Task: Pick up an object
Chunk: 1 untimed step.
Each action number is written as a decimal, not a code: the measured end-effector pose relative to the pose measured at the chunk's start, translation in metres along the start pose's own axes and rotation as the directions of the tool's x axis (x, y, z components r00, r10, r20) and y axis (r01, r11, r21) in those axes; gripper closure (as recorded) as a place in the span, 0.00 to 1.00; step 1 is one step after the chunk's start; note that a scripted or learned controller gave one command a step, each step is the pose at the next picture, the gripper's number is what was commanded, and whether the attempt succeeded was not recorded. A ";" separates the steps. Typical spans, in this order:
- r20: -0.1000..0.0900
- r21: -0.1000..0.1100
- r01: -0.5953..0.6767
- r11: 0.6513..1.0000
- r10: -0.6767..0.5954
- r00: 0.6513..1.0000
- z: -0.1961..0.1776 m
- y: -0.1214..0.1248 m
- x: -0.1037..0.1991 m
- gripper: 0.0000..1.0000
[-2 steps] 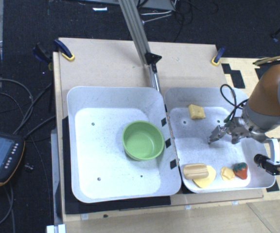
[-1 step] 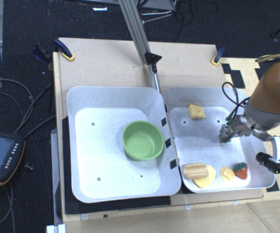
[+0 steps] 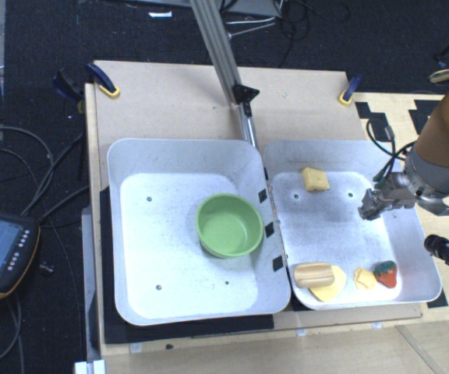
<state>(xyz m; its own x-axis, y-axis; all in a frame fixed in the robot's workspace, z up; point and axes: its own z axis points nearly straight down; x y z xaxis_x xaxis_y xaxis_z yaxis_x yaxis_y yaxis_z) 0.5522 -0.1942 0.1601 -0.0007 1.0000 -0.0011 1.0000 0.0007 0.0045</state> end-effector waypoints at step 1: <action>0.000 0.000 0.000 1.000 0.000 1.000 -0.051 0.001 0.000 1.00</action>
<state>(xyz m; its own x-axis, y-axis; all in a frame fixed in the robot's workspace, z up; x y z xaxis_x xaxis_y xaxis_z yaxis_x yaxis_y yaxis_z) 0.5533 -0.1942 0.2108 -0.0006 1.0000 -0.0013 1.0000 0.0006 0.0048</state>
